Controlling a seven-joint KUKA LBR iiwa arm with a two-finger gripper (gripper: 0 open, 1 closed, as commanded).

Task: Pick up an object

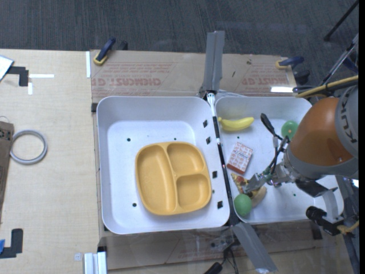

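I am looking down on two white bins side by side. The left bin [114, 170] holds a yellow plate [173, 177] with three sections, lying flat.

The arm [322, 136] comes in from the right, and its big orange band covers much of the right bin [285, 210]. I cannot see what lies under it. The gripper [259, 181] is low in the right bin, near the front left part. It is small and dark from here, and I cannot tell how it is set or if it has anything.

Just beside the gripper tip is a small pile. I can make out a green ball [243, 204] at the near left corner of the right bin. Next to it is a tan and red thing [251, 190] that I cannot name, as it is mixed up and partly hidden by the gripper.

A red and white packet [240, 157] lies a bit farther back, apart from the gripper. A yellow banana [236, 123] lies at the far left side of the bin. A second green thing [289, 129] peeks out by the orange band, cut off by the arm. A thin dark stick shape [268, 124] is near it.

On the bench at the far left lies a roll of tape [27, 146].
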